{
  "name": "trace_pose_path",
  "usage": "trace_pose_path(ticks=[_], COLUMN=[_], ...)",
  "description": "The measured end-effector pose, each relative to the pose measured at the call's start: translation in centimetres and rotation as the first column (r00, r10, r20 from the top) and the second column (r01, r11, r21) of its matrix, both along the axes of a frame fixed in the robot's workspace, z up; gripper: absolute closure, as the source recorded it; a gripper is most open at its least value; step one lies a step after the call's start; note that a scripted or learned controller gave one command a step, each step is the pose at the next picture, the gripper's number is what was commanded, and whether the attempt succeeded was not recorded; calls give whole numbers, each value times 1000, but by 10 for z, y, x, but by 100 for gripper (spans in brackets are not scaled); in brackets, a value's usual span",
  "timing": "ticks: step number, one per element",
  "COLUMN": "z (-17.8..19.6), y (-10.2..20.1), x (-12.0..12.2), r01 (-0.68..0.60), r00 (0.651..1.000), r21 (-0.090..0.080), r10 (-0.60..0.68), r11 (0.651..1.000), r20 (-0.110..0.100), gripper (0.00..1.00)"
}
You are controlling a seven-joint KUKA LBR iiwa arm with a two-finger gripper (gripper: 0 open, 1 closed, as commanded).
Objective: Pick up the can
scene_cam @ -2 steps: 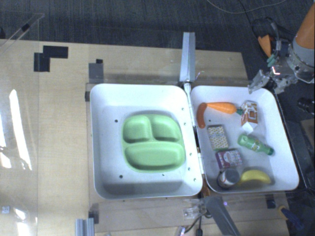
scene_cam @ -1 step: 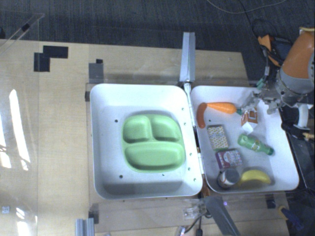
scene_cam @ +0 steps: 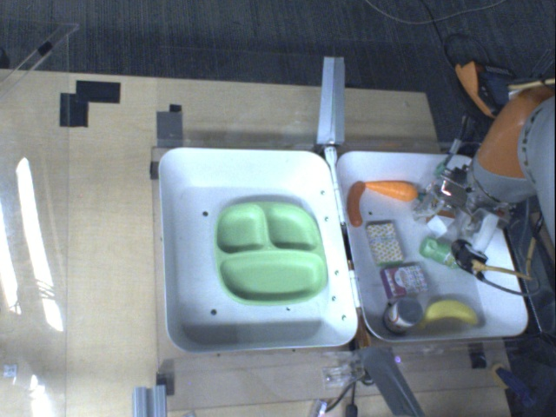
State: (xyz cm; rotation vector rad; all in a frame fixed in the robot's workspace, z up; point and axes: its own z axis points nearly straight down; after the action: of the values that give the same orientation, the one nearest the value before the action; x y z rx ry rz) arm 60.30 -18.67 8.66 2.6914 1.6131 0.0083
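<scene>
Can point(scene_cam: 402, 314) sits well apart from end effector point(scene_cam: 445, 200), whose opening I cannot tell.

my arm point(scene_cam: 519, 142) comes in from the right edge of the camera view; grey shell, orange band above the wrist showing as a broad curved patch at the upper right; wrist bent downward and leftward; my gripper point(scene_cam: 441, 200) hangs at the end of it, a cluttered metal-and-cable assembly pointing down and to the left; bright glints on the metal near the tip; a black fitting and thin cables trail off below the wrist toward the right; the tip is too small and tangled to read further
</scene>
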Motion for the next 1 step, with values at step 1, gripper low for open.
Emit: trace_pose_path(ticks=[1], z=[10], y=[1], x=[2], r01=[-6], r00=[1000], r21=[1], r10=[6], r11=[1000], r20=[3], gripper=[100])
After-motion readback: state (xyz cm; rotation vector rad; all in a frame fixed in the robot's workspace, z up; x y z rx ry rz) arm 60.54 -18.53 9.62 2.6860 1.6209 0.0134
